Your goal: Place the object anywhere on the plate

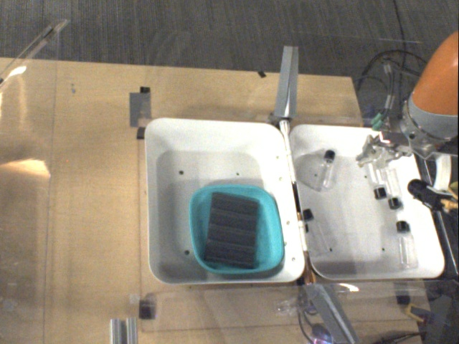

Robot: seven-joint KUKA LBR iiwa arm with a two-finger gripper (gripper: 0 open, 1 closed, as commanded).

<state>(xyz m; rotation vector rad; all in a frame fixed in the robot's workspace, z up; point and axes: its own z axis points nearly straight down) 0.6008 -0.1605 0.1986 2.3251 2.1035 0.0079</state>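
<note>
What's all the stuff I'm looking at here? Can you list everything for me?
Bench: one, light wood, under everything.
Bins: two, white, shallow, side by side on the bench.
Plate: one, teal, square with rounded corners, in the left bin's near half.
Ridged block: one, dark grey, lying on the plate.
Vials: about four, clear with black caps, scattered in the right bin; the exact count is hard to tell.
Cables: several, dark, beyond the right bin's far corner.
Arm: one, grey with an orange band, over the right bin's far right corner.
Gripper: one, silvery, above the right bin.
</note>
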